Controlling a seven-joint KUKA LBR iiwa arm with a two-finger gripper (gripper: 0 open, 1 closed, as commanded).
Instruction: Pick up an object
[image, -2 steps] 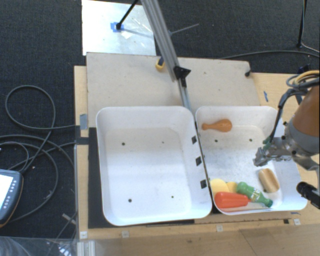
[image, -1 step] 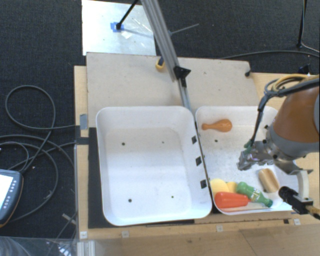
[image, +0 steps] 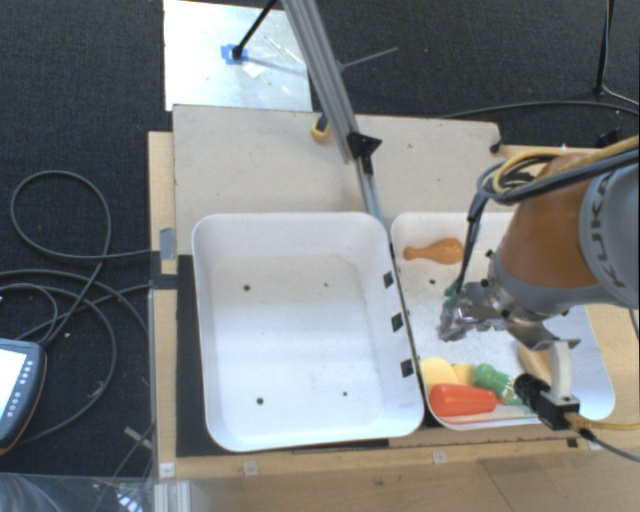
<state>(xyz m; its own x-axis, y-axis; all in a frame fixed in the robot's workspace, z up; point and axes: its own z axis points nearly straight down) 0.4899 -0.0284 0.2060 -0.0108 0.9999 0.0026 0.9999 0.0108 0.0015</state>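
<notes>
We hold the gripper (image: 458, 322) low over the right bin (image: 598, 392), between the orange drumstick (image: 433, 251) and the toys clustered at the front wall (image: 462, 388), though we cannot tell its opening or any grasp.

Smooth white plastic bins (image: 290, 330) sit on a matt wooden bench (image: 420, 160).

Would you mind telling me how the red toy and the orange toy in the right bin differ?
The red toy is plump and lies at the right bin's near edge, packed against yellow and green pieces. The orange toy is slimmer, paler, and lies alone near the far edge. Both lie flat, ungrasped.
</notes>
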